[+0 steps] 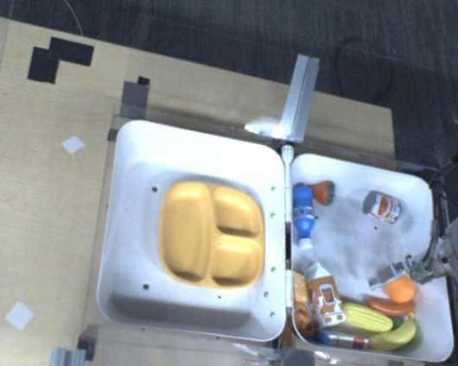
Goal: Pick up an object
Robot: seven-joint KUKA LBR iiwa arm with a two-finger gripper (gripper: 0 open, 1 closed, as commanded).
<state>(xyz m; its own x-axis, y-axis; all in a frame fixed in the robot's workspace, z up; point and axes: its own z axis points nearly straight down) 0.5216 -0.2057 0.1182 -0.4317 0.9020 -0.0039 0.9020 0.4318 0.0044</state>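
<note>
Banana (379, 325) lies low; hand (402, 271) touches orange fruit (401, 290).

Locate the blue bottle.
The blue bottle lies in the right bin, against its left wall, just left of the strawberry.

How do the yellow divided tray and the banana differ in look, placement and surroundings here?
The yellow divided tray is broad, rounded-square and split into compartments; the banana is slim and curved. The tray lies alone in the left bin; the banana lies in the right bin, crowded among other items near its lower edge. The tray sits far from the gripper; the banana is close below it. Both are yellow.
</note>
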